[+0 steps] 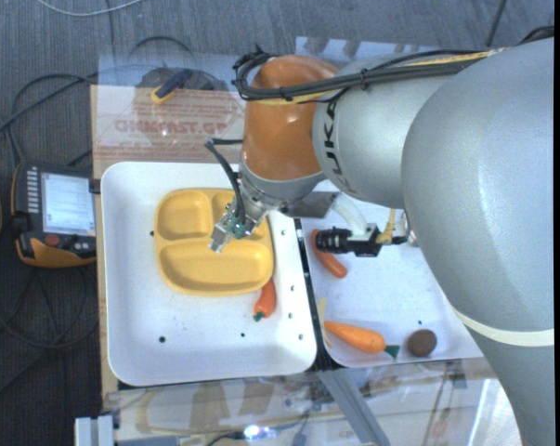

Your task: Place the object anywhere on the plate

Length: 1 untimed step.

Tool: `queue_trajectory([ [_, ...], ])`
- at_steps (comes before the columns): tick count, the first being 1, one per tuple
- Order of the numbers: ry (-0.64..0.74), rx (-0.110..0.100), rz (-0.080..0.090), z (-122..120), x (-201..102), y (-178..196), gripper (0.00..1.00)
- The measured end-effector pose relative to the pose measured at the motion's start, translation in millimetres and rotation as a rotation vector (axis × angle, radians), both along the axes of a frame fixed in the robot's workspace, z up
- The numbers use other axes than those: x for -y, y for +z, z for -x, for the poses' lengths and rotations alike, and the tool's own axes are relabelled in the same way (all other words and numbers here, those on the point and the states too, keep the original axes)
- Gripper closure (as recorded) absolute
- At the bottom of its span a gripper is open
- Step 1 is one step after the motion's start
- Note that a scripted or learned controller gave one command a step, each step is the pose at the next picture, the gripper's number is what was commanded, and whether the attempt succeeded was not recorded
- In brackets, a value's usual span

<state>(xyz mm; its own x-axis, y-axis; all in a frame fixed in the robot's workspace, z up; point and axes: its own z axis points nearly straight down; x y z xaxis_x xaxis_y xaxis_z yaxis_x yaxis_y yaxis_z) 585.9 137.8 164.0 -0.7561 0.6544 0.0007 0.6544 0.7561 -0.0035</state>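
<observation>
Claw [226,234] hovers over yellow plate [191,266], grip state unclear; red pepper [266,299] lies just off plate's edge, unplaced.

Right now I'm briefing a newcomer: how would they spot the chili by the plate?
Find the left white bin holding the yellow divided plate. Just off the plate's lower right corner lies the chili, small and red-orange with a green stem, alone in that bin beside the plate; the carrots sit in the other bin.

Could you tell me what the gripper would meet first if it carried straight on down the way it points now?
Most likely the yellow divided plate: the gripper points down over its middle, though its height above is unclear.
</observation>
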Motion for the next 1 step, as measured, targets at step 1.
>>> queue_trajectory([
  [1,-0.188,-0.001,0.001,24.0,1.5,54.1,1.00],
])
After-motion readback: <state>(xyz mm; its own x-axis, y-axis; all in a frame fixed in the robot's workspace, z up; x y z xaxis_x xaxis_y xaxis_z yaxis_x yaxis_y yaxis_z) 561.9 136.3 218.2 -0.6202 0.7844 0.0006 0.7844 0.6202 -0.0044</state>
